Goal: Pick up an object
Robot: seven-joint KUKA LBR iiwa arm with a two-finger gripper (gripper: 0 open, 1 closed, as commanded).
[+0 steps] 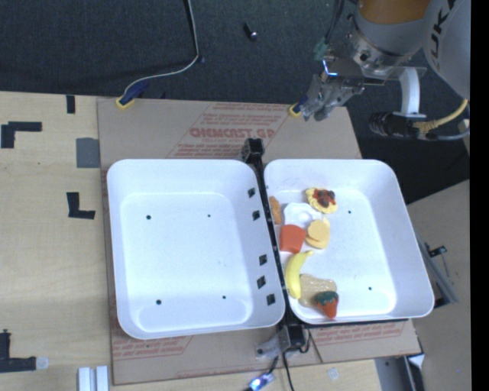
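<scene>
We see the gripper (319, 103) hanging above the far edge of the brown cardboard sheet (229, 134), beyond the back rim of the right bin (382, 229), with the orange band (390, 9) of the arm at the top of the view. Its fingers point down and to the left, but they are small and dark against the background, so we cannot tell whether they are spread or closed; nothing shows between them. The objects to pick from all lie in the right bin, crowded along its left side near the divider. At the back sits a yellow piece topped with red and dark bits (322, 199); just in front of it lies a white piece (300, 214), then a pale yellow round piece (318, 234) touching an orange-red block (291, 238). A thin orange piece (274, 209) rests against the bin's left wall. Nearer us, a yellow banana (294, 275) curves beside a tan piece (315, 285), and a red strawberry with a green top (328, 302) lies at the front. The left bin (183, 244) stands beside it, the two rims touching.
</scene>
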